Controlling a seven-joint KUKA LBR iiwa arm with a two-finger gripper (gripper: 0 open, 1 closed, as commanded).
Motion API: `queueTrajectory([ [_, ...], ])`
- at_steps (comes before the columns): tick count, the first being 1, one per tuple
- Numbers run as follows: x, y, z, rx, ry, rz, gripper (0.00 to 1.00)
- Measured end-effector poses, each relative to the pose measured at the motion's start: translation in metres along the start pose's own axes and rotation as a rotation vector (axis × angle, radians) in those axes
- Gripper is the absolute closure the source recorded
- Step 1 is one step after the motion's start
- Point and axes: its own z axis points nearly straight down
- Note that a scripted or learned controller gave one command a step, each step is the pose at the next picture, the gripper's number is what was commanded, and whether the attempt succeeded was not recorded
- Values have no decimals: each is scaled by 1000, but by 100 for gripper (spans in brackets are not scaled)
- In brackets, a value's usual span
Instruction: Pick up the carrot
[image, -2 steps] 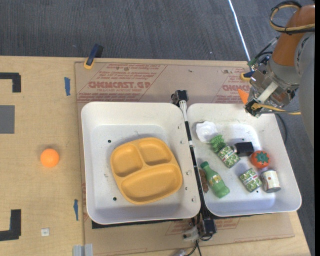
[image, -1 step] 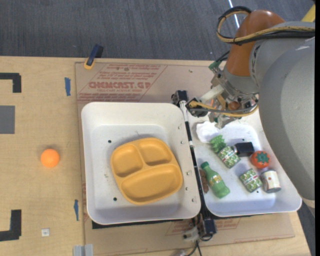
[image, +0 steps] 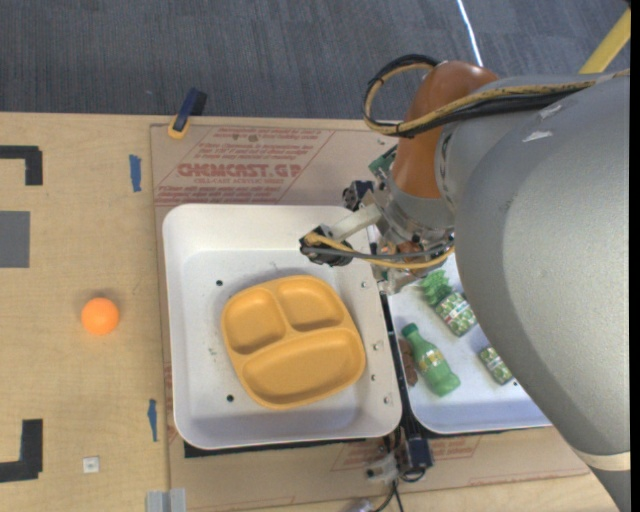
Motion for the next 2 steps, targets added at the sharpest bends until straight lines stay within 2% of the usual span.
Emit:
queueTrajectory([
  [1, 9, -121, 51, -1, 1, -66, 100],
  [2, -49, -107, -8, -1, -2, -238, 100],
])
